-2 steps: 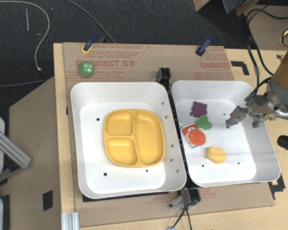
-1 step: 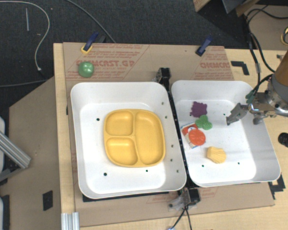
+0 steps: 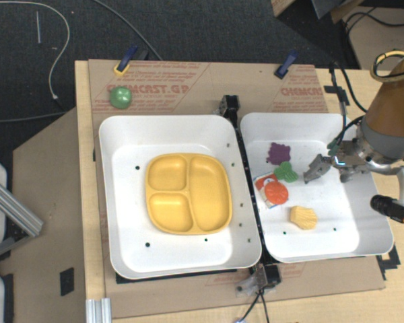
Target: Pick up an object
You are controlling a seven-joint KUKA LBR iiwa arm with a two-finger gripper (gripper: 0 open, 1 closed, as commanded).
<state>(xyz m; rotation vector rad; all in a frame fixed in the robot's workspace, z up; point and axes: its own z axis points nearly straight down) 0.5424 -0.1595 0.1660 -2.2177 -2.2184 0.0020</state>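
Observation:
The right bin [image 3: 363, 241] holds a purple toy [image 3: 279, 153], a small green toy [image 3: 286, 173], a red-orange toy [image 3: 276, 192] lying on a white scrap, and a yellow toy [image 3: 303, 217]. My gripper [image 3: 331, 171] hangs over the right bin's middle, just right of the green toy and apart from it. Its fingers [image 3: 315, 169] stand open with nothing between them. The arm's orange band [image 3: 390, 113] is at the right edge.
A yellow three-compartment plate [image 3: 188, 194] lies in the left bin [image 3: 121, 147]. A green ball [image 3: 121, 97] rests on the cardboard behind the left bin. Blue clamps [image 3: 126, 60] [image 3: 286, 64] grip the board's far edge. A black divider [image 3: 246, 180] runs between the bins.

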